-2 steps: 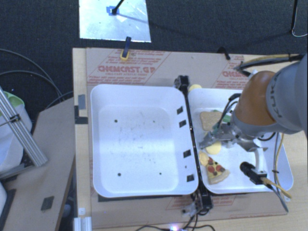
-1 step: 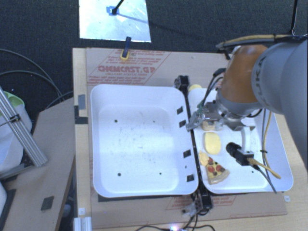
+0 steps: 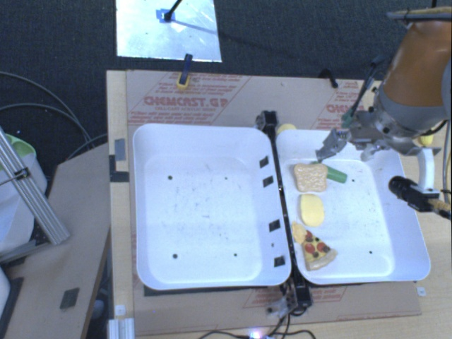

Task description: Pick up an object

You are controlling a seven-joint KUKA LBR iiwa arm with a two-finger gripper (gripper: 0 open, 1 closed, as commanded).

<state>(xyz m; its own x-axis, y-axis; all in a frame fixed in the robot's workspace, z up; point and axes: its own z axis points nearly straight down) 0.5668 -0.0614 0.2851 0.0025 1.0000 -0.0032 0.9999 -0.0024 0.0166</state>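
1. The arm (image 3: 422, 62) is a thick, rounded column whose large upper section is orange-brown with a smooth, slightly glossy curve.
2. Below that band sits a grey wrist ring (image 3: 413, 115), paler along its lower rim.
3. A thin dark cable (image 3: 365, 85) runs down the wrist's side.
4. The claw (image 3: 330, 147) is made of grey metal, with angular, blocky parts joined to a silver mounting block (image 3: 372, 129) beneath the wrist.
5. A small teal-green spot (image 3: 347, 118) shows on the mounting block where the cable ends.
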